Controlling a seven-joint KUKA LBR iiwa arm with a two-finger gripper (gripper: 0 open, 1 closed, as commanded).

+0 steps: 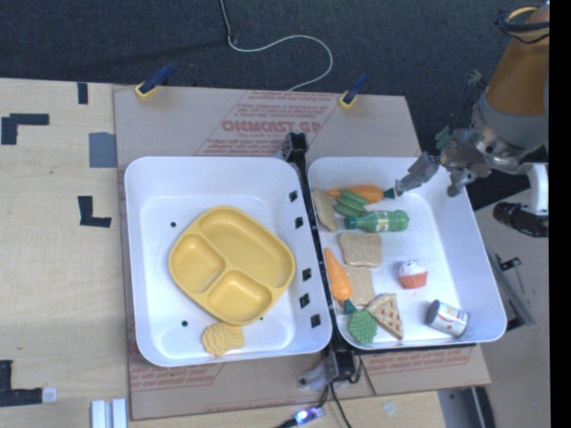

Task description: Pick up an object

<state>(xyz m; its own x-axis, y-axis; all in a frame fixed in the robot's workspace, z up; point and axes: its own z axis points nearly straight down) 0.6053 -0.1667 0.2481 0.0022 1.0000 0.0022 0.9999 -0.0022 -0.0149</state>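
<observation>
Green and slim, the toy bottle (375,222) we see lies sideways upper-middle in the right bin (477,266), below the gripper (435,178), jaws parted, holding nothing.

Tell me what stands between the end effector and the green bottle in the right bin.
Nothing visible does. The end effector hangs over the right bin's far right corner, and bare white floor lies between it and the green bottle. The small carrot sits just beyond that path.

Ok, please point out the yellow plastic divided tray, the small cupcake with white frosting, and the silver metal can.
Yellow plastic divided tray (232,263), camera view, on the ridge between its compartments.
Small cupcake with white frosting (411,274), camera view, on its middle.
Silver metal can (446,316), camera view, on its side wall.
</observation>
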